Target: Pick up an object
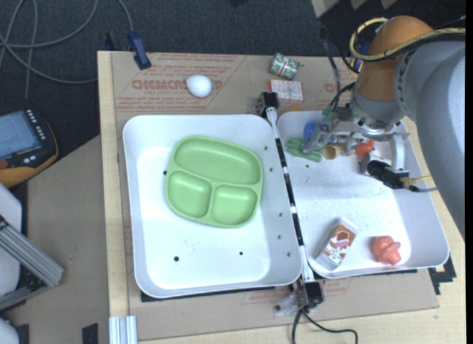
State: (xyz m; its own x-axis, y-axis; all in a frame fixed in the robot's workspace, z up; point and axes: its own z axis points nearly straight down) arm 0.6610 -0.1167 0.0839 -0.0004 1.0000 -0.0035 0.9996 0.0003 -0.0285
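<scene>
Green, long and flat — the object (304, 148) lies beside the gripper (325, 137), whose grip I cannot tell.

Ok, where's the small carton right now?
The small carton lies in the right bin, near its front-left corner, just left of the pink toy.

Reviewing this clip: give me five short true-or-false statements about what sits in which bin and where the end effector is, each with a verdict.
1. The green divided plate lies in the left bin. True.
2. The end effector is over the left bin. False: it is at the right bin's far end.
3. A pink object lies in the right bin's near corner. True.
4. The small carton rests on the plate. False: it lies in the right bin.
5. The white egg-shaped object lies inside a bin. False: it sits on the board behind them.
</scene>
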